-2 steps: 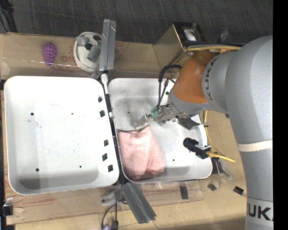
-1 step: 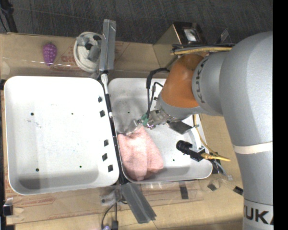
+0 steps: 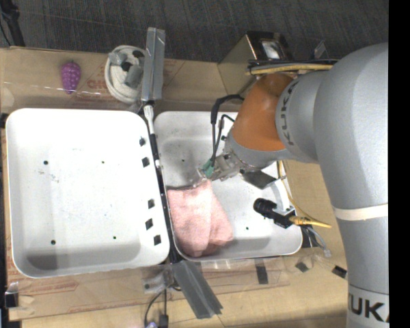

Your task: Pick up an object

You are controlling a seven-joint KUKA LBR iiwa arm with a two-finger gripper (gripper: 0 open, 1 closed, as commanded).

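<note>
Pink cloth [image 3: 198, 217] lies in the arm-side bin [image 3: 188, 132]; hand [image 3: 214, 170] at its upper edge; grip cannot be told.

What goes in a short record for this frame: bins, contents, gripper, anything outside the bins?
bins: left bin and right bin, side by side
right bin contents: pink cloth, crumpled, in the bin's lower left part as the view shows it
gripper: low in the right bin, at the cloth's upper edge
grasp: cannot tell
outside bins: purple thing, above the left bin in the view
</note>
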